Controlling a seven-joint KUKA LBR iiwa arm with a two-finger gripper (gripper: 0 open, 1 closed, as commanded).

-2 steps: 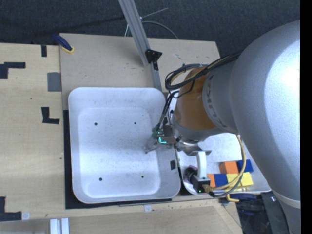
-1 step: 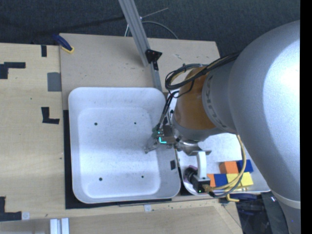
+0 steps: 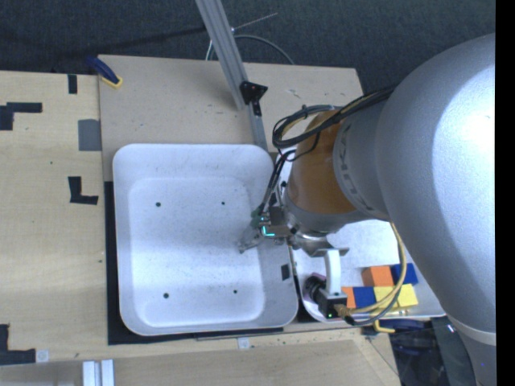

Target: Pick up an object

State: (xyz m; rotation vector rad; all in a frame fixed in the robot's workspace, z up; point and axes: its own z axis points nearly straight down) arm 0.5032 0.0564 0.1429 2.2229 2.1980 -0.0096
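My gripper [image 3: 251, 240] hangs low over the right side of the left white bin [image 3: 141, 215], close to its right wall. Nothing is visibly in it. In the right bin [image 3: 366, 244], largely hidden under the arm, an orange block [image 3: 376, 276], a blue block [image 3: 407, 273] and a yellow block [image 3: 402, 297] lie close together near the front. Another blue piece [image 3: 362, 295] sits just left of the yellow one.
The big grey arm with its orange band [image 3: 318, 175] covers most of the right bin. A slanted metal rail [image 3: 225, 43] runs down from the top to the left bin's back right corner. A small blue and yellow item [image 3: 105, 71] lies on the bench at the back left.
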